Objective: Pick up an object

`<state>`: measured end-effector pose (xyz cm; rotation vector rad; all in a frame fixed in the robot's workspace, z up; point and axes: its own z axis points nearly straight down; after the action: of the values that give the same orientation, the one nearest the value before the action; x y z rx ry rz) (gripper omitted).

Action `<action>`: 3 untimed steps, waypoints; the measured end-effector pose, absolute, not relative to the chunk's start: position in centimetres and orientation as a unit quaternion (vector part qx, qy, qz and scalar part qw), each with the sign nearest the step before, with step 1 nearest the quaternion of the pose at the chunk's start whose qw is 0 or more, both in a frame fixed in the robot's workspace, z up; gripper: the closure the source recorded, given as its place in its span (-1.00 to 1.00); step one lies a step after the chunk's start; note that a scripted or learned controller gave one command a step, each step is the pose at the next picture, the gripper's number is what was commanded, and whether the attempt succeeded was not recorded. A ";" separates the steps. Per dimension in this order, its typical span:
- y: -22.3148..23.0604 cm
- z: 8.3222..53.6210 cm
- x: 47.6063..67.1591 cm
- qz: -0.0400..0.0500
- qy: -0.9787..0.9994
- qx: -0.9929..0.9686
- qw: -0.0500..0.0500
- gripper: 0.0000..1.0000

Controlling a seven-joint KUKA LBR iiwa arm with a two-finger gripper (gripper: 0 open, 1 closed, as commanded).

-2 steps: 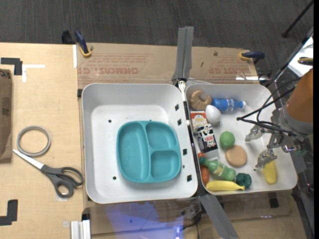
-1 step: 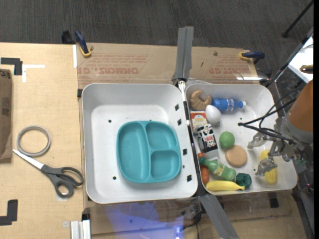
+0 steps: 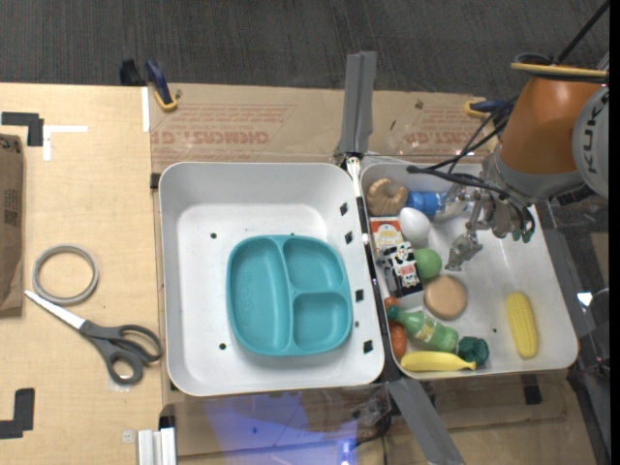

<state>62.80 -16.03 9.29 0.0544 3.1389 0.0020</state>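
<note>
While it hangs low in the right bin (image 3: 560, 289), the gripper (image 3: 465, 250) shows nothing between its fingers; whether they are spread cannot be told. Its tip sits beside the green ball (image 3: 427, 262) and white egg (image 3: 415, 225).

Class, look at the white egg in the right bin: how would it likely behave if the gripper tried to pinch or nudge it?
The white egg looks smooth and rounded, so it may slip from a pinch. Its oval shape suggests that it would roll if nudged, though the neighbouring carton might stop it. It is probably a light toy, judging by the toy food around it.
</note>
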 end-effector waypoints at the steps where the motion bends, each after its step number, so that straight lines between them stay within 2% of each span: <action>1: -13.3 9.3 58.1 0.000 1.000 0.030 0.002 -1.00; 2: -9.8 8.9 64.3 -0.001 0.991 0.137 -0.014 -1.00; 3: -9.8 10.1 64.8 -0.002 0.991 0.136 -0.002 1.00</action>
<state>64.76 -9.81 10.06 0.4281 3.1172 -0.0062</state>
